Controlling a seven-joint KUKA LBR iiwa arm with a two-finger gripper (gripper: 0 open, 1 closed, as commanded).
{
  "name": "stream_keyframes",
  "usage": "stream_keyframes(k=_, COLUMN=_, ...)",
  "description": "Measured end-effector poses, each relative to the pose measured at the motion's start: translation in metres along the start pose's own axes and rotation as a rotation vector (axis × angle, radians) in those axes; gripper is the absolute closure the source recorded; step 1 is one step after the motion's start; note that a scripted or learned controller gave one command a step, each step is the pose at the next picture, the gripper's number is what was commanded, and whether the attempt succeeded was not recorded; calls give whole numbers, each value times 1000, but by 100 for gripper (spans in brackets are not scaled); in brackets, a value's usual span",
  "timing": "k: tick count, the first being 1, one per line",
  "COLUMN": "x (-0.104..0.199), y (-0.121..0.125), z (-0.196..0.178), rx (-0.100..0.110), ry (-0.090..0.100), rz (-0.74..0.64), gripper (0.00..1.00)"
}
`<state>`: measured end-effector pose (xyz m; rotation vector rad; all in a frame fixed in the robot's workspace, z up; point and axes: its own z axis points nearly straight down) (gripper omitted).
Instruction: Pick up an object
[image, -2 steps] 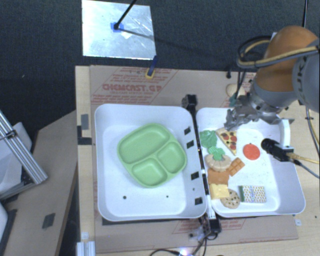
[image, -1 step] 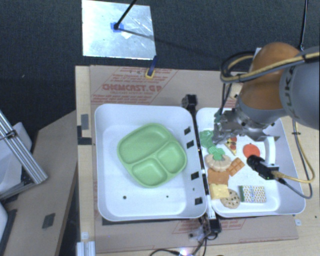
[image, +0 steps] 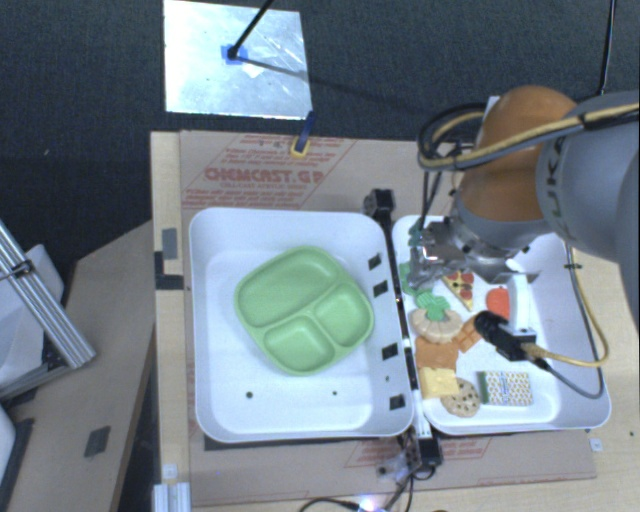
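A: Layout, big to small?

B: The worktop (image: 110, 300) carries two white bins side by side. The left bin (image: 215, 400) has one green divided plate (image: 305, 310), roughly centred, with bare floor all round it. The right bin (image: 570, 390) has all the small stuff. The arm (image: 590, 170) reaches in from the right and hangs over the right bin's upper half.

A: Claw?

B: The claw (image: 428, 255) is low in the right bin's upper-left corner, just beside the wall shared with the left bin. Can't tell if it's open or closed from this angle. Nothing visibly gripped.

A: Nearest target?

B: The task names no object, so I'd go by closeness. The green piece (image: 431, 298) sits just camera-side of the claw, near it. The pizza slice (image: 461, 287) is just right of that. Past it, the round biscuit (image: 437, 322), orange slab (image: 440, 352), yellow block (image: 437, 380) and cookie (image: 461, 402) run in a line along the shared wall toward the front edge. The patterned packet (image: 505, 388) lies near the front, long axis across the bin.

A: Room?

B: Tight on the left, with the shared wall and its black clips (image: 380, 290). The pile is crowded and the pieces look to be touching. The open floor is on the bin's right side and in its front-right corner. My read is a short shift toward the camera onto the green piece, keeping off the wall. The risk is nudging the neighbours. The packet looks like the cleaner grab but it's farther.
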<state>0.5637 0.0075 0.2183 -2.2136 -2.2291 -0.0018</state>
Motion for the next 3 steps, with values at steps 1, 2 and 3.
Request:
stream_keyframes(k=1, x=-13, y=-8, z=1, rx=1, ry=-1, rz=6, gripper=100)
stream_keyframes(k=2, x=-7, y=4, z=-15, rx=-2, ry=0, rz=1, gripper=100)
stream_keyframes(k=3, x=-15, y=-1, z=3, rx=1, ry=-1, rz=7, gripper=100)
